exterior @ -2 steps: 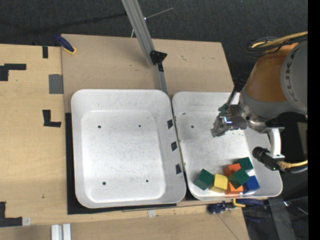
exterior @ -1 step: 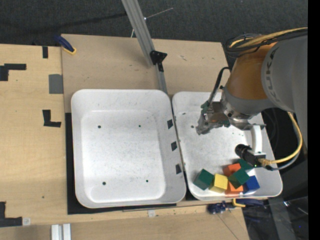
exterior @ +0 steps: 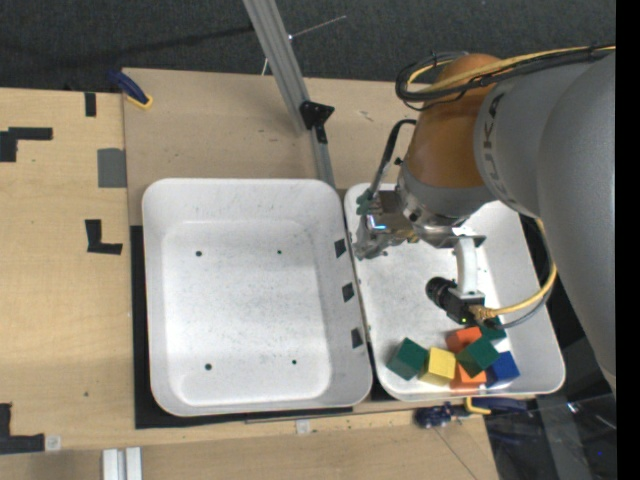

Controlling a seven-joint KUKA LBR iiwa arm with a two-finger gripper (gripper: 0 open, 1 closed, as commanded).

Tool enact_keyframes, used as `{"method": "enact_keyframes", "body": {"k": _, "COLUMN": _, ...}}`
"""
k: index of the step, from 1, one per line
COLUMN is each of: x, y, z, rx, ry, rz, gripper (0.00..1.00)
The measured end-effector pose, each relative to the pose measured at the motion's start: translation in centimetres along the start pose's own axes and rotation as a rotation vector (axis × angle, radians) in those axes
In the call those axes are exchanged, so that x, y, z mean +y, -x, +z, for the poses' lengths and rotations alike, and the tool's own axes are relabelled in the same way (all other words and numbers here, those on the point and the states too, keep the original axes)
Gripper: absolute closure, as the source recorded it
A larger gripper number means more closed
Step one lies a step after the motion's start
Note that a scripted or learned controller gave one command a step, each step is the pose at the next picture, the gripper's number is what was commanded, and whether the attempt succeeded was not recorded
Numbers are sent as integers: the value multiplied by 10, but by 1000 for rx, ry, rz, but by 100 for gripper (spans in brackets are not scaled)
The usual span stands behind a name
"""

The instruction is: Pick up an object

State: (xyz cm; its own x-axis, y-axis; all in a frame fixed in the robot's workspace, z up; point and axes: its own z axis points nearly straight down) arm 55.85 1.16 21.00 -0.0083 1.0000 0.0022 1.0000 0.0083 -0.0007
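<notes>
Two shallow white bins sit side by side on your bench (exterior: 60,318), their inner rims meeting down the middle. In the camera view, the left bin (exterior: 152,268) shows you a wide, bare white floor marked by a few small dark dots, with rounded walls on every side. The right bin (exterior: 400,303) looks narrower, and the grey arm (exterior: 540,138) with its orange band (exterior: 450,143) covers its far and right portions.

The gripper (exterior: 375,223) hangs over the right bin's far left corner, just beside the shared rim. You cannot tell whether it is spread or pressed together.

The things to pick are blocks clustered at the right bin's near end. A green block (exterior: 407,358) is leftmost, with a yellow block (exterior: 439,366) touching it. Next come an orange block (exterior: 463,339) and a dark green block (exterior: 482,354) against it, then a blue block (exterior: 504,368) nearest the right wall. The cluster lies close to the near rim and well apart from the gripper. Between them you have a strip of bare white floor along the bin's left wall.

A slanted metal strut (exterior: 285,58) crosses the bench beyond the bins, ending near the left bin's far right corner.
</notes>
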Motion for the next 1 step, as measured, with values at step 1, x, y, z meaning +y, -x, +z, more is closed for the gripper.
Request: {"method": "enact_keyframes", "body": {"k": 1, "x": 29, "y": -54, "z": -7, "rx": 0, "ry": 1, "rz": 1, "gripper": 100}}
